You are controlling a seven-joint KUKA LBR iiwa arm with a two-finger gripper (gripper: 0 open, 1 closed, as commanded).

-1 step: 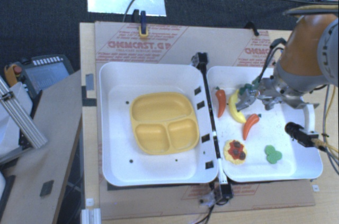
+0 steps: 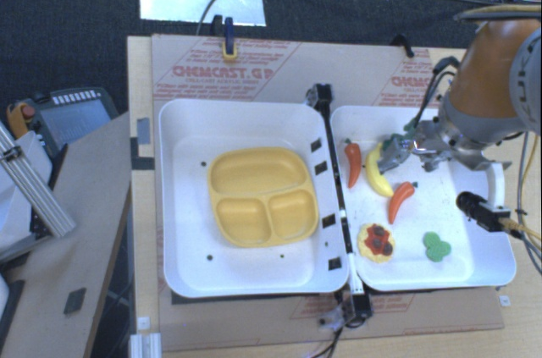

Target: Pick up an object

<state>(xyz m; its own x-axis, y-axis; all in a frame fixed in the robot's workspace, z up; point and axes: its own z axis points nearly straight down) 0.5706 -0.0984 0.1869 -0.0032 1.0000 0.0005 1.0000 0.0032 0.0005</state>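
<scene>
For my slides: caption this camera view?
KUKA arm's gripper poised over banana and peppers in right bin; yellow tray in left bin.

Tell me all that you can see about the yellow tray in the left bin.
The tray is pale yellow and looks like moulded plastic. It has rounded corners and three compartments: one long one along the far side and two smaller ones along the near side. It lies flat, right side up and slightly turned, on the floor of the left bin, near its middle. It touches no other thing, and I see nothing inside it.
</scene>
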